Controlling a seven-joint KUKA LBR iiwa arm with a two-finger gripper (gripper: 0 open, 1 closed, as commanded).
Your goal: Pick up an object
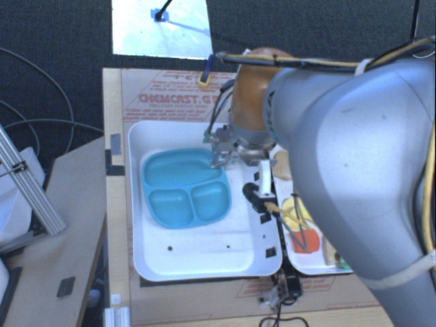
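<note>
Reaching in from the right, the grey arm (354,162) with its orange band (251,94) crosses over the 2 white bins and brings the end effector (221,152) down at the far right rim of a blue divided plate (184,186). Whether the end effector is released or clenched cannot be told, since it is small and dark against the plate's edge. That plate has 3 compartments, 1 long one at the back and 2 smaller ones in front, and it lies flat in the left bin (197,261), toward that bin's back half. To the right of the plate, past the divider between the bins, the right bin (306,268) holds a clutter of small things, among them a yellow piece (294,213) and an orange piece (308,240), partly hidden under the arm.
</note>
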